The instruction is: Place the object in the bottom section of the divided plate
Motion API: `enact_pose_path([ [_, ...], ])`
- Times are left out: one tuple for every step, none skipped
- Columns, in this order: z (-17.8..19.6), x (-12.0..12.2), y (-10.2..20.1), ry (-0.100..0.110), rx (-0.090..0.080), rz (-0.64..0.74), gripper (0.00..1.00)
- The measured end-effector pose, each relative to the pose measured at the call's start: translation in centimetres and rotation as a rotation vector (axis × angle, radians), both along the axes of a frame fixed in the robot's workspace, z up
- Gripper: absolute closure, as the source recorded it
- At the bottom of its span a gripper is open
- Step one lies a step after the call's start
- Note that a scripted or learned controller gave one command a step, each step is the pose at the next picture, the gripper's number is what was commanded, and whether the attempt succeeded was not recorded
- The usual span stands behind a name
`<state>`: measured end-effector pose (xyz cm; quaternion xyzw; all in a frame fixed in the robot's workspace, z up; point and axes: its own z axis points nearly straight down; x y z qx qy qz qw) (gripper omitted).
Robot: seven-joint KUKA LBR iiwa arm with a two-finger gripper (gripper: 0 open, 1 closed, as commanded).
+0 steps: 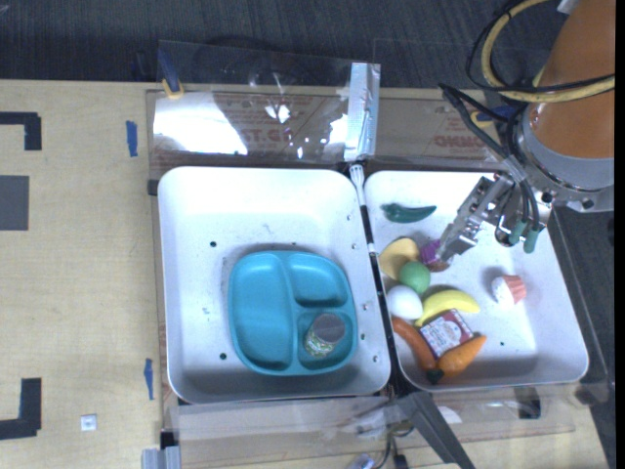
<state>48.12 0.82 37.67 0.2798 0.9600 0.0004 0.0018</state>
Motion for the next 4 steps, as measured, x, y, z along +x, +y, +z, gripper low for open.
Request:
enact_pose_path([
  [-13.2, -0.3, 7.0, 0.012, -0.001, -0.115, 1.0],
  [-8.2, -0.1, 13.5, 0.005, 0.001, -0.167, 1.0],
  [-16.0, -0.2, 6.5, 0.012, -0.002, -0.128, 1.0],
  [-15.8, 0.4, 10.8, 0.005, 0.0, 0.164, 1.0],
])
